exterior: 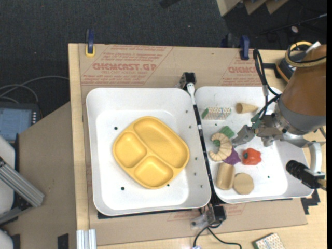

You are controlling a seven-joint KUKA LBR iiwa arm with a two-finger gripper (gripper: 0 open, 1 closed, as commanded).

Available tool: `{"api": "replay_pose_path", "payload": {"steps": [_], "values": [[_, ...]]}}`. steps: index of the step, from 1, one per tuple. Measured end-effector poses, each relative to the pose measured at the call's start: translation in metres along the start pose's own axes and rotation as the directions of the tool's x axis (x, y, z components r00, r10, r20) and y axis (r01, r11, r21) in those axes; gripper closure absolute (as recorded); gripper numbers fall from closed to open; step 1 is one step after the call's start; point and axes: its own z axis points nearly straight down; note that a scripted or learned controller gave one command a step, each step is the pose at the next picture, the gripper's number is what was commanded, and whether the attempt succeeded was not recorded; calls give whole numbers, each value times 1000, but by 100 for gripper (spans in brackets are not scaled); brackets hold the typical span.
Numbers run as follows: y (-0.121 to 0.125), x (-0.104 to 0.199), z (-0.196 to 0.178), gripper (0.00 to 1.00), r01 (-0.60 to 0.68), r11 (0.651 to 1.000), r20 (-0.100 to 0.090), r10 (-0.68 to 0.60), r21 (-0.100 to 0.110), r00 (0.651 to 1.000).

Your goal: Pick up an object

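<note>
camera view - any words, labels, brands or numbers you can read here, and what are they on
"CHEMCAST G.P" in large red letters on the brown protective paper covering the bench board, above the left bin.
The same red print repeats on the paper above the right bin, partly cut off, reading roughly "CHEMC".
Smaller red lines under each logo are too blurred to read.
The small patterned strip in the right bin bears marks too small to read.

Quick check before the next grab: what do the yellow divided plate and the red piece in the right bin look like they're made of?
The yellow divided plate looks like moulded plastic: one even colour, rounded compartment walls, a soft sheen. The red piece also looks like plastic, probably toy food: saturated, glossy, with a green top. It is too small to be sure.
</note>
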Motion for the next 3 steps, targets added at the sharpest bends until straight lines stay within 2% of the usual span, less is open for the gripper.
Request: {"api": "replay_pose_path", "payload": {"steps": [1, 2, 3], "values": [[0, -31, 102, 0, -6, 1000, 9, 6, -7, 1000], [58, 3, 117, 0, 5, 1000, 1, -5, -5, 1000], [56, 1, 106, 100, 0, 1000, 2, 0, -5, 1000]]}}
